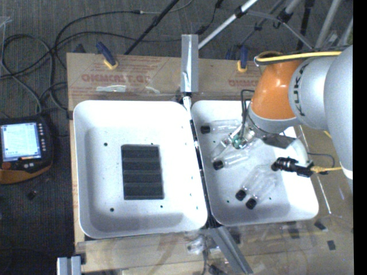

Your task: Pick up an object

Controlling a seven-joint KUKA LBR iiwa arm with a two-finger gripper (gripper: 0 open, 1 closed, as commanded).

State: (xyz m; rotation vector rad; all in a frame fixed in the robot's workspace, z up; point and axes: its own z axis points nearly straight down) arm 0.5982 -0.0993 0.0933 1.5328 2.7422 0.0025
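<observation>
The claw hangs low in the right shallow white bin, under the arm's orange band; whether it is parted or closed cannot be told. Clear plastic bottles with black caps lie just beside it. A black ribbed rectangular block sits in the left white bin.

The bench is seen from one camera set high above, tilted down a little. Both white bins are taken in whole, with dark floor shown around them.
</observation>
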